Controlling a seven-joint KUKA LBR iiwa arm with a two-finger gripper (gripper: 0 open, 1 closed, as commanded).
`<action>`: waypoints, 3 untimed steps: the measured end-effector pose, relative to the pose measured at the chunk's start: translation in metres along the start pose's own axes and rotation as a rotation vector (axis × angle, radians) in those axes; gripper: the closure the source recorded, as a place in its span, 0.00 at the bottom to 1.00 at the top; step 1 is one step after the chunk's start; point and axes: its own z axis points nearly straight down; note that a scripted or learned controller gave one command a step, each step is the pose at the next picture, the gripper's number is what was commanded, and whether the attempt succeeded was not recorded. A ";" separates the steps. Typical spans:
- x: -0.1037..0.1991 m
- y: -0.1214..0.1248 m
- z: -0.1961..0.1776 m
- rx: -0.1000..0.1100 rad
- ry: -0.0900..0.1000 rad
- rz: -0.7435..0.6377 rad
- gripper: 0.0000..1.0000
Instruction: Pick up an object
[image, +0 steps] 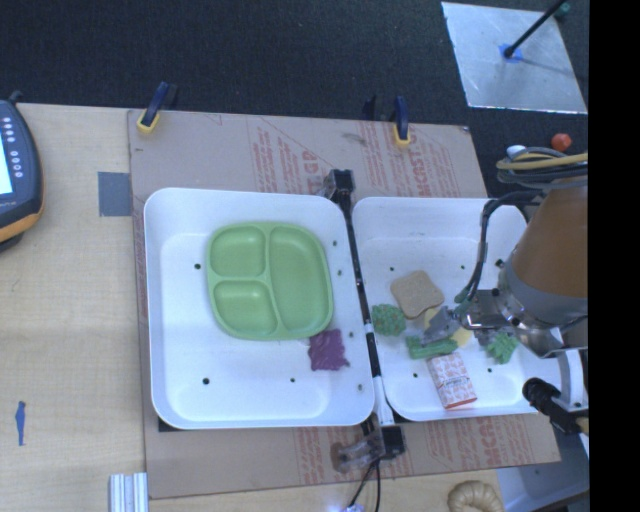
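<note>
My gripper (441, 324) is down in the right bin (420, 215), reaching in from the right. It sits just above a flat green piece (428, 349) and right below a tan bread slice (416, 292). A green broccoli-like lump (388, 320) lies just left of it. A red and white packet (452, 381) lies nearer the front, and a small yellow piece (461, 338) shows beside the gripper. Another green lump (501, 347) rests under the arm's wrist. Nothing visibly hangs from the gripper.
The left bin (180, 400) holds a green three-part plate (270, 280) and a purple lump (327, 350) by its right wall. A black clamp (341, 183) sits at the back where the bins meet. The arm's body (550, 260) covers the right bin's right side.
</note>
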 end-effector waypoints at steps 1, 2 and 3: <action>0.009 0.040 0.084 -0.010 -0.004 0.001 0.00; -0.102 0.147 0.038 -0.027 -0.014 0.010 0.00; -0.065 0.046 0.082 -0.002 0.001 0.007 0.00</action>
